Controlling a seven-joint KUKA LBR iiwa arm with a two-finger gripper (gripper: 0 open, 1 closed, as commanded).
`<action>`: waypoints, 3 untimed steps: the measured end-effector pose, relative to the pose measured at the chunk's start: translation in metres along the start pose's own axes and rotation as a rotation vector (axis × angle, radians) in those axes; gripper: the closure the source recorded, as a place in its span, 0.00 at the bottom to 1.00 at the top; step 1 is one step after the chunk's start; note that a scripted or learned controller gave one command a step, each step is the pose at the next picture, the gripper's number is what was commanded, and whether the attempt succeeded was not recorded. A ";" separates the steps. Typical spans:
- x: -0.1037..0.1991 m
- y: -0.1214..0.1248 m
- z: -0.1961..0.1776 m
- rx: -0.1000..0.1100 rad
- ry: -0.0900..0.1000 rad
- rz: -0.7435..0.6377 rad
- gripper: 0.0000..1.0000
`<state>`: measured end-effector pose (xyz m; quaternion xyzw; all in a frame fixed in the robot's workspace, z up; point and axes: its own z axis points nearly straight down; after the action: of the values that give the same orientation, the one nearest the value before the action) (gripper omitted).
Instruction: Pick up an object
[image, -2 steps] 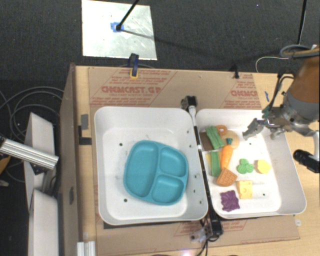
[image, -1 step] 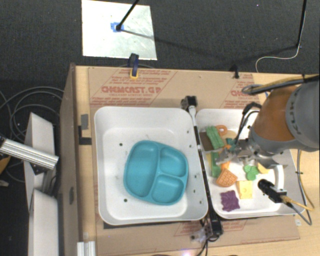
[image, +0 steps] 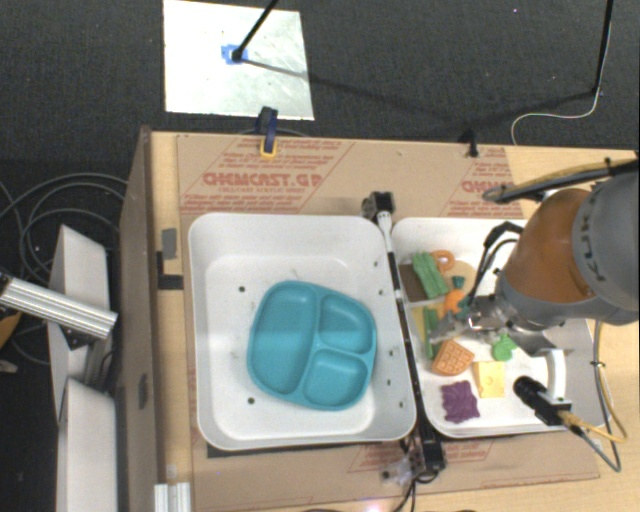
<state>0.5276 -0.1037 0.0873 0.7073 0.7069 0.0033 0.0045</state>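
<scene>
The pincer (image: 470, 318) is reaching down into the right bin (image: 570, 420) among small toys, its grip impossible to tell. A waffle-shaped piece (image: 452, 357), purple cluster (image: 459, 401) and yellow block (image: 489, 379) are lying just beside it, while a blue divided plate (image: 312, 343) is sitting in the left bin (image: 220, 300).

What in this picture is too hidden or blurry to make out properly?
- The claw: the arm's bulky wrist hangs over it, so its grip is unreadable in the camera view.
- Right bin: the arm covers its far right part.
- Small green piece: half tucked under the wrist, shape unclear.
- Orange bits beside the claw: too small and crowded to identify.
</scene>
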 end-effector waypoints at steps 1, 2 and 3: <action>-0.013 0.060 -0.043 0.001 -0.001 -0.006 0.00; 0.003 0.026 0.000 0.011 0.003 -0.001 0.00; 0.007 0.004 0.000 0.001 0.000 0.000 0.00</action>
<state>0.5317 -0.0966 0.0872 0.7073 0.7069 0.0029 0.0044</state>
